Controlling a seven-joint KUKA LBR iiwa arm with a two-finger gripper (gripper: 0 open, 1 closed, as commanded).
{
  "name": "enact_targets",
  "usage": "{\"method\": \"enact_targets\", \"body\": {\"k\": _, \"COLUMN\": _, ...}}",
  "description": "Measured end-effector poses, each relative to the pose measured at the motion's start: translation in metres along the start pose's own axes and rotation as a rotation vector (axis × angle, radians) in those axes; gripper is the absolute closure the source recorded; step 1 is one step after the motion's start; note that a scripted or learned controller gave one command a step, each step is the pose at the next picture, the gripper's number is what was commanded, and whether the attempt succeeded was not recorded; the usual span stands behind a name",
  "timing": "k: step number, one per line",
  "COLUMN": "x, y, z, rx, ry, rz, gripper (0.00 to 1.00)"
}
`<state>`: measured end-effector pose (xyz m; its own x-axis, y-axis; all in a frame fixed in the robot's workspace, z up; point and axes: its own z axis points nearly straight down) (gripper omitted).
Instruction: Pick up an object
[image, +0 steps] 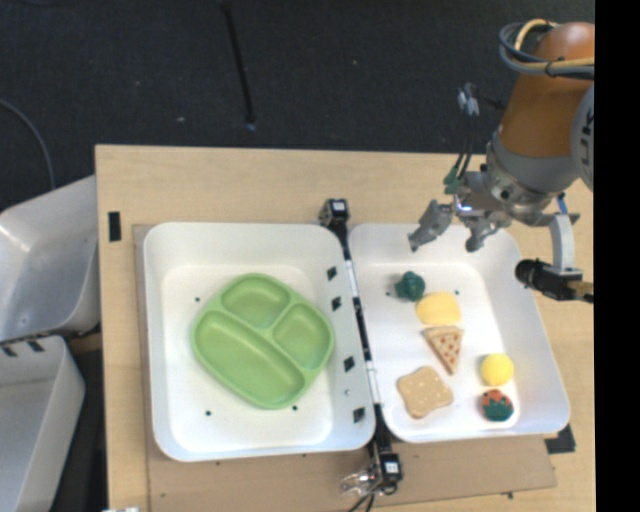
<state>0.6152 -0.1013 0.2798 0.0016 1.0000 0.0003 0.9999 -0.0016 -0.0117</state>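
The right bin (520, 300) holds several toy foods: a dark green piece (409, 286), a yellow lump (438, 308), a pizza slice (445, 347), a slice of toast (424, 391), a yellow ball (496, 369) and a red and green piece (496, 405). My gripper (455, 229) hangs above the bin's back edge, higher than the dark green piece and to its right. Its two grey fingers stand apart, open, with nothing between them.
A green divided plate (263, 339) lies in the left bin (170, 300). A ridge with black clips (352, 320) separates the two bins. A black fitting (548, 277) sticks out at the right bin's right side. A white box (40, 250) stands left of the bench.
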Motion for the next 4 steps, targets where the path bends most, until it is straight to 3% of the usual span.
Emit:
{"method": "enact_targets", "body": {"k": 1, "x": 0.000, "y": 0.002, "z": -0.007, "rx": -0.013, "ry": 0.000, "rz": -0.002, "gripper": 0.00}}
{"method": "enact_targets", "body": {"k": 4, "x": -0.005, "y": 0.010, "z": 0.159, "rx": -0.007, "ry": -0.002, "rz": 0.002, "gripper": 0.00}}
